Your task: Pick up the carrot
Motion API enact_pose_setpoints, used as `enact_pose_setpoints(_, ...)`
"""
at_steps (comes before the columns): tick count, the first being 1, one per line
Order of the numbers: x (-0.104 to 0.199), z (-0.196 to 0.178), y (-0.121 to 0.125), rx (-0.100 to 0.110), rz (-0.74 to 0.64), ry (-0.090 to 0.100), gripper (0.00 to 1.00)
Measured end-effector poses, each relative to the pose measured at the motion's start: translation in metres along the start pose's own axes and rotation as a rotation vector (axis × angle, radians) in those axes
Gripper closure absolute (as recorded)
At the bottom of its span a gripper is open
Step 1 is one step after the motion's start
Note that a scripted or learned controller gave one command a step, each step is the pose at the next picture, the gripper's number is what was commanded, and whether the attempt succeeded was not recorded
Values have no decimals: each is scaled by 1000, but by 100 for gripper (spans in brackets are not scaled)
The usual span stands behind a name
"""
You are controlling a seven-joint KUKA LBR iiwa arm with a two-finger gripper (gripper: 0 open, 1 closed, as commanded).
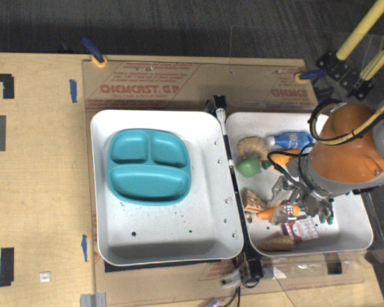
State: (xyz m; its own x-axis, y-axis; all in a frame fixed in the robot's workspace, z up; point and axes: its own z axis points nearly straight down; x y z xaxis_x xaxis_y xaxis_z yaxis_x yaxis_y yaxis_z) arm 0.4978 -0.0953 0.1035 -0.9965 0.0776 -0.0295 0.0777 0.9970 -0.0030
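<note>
The carrot (267, 214) is a small orange piece lying in the right bin (361, 232), near its front middle. My gripper (289, 200) hangs low over the carrot's right end, among the clutter. The grey wrist with its orange band (349, 149) covers the bin's right half. The gripper body hides the carrot's right tip, so a grip on it is not visible.
Around the carrot lie a brown scrap (253, 201), a red and white packet (302, 229), a green ball (248, 167), a tan round item (249, 147) and a blue bottle (289, 139). A teal divided plate (149, 165) sits in the left bin (115, 235).
</note>
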Motion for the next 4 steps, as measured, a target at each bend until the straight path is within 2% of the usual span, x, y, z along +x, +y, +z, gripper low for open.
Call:
enact_pose_setpoints(1, 0, 1, 0, 0, 0, 1, 0)
enact_pose_setpoints(2, 11, 13, -9, -2, 424, 17, 0)
enact_pose_setpoints(3, 13, 13, -4, 3, 877, 14, 0)
enact_pose_setpoints(4, 11, 13, -2, 4, 1116, 14, 0)
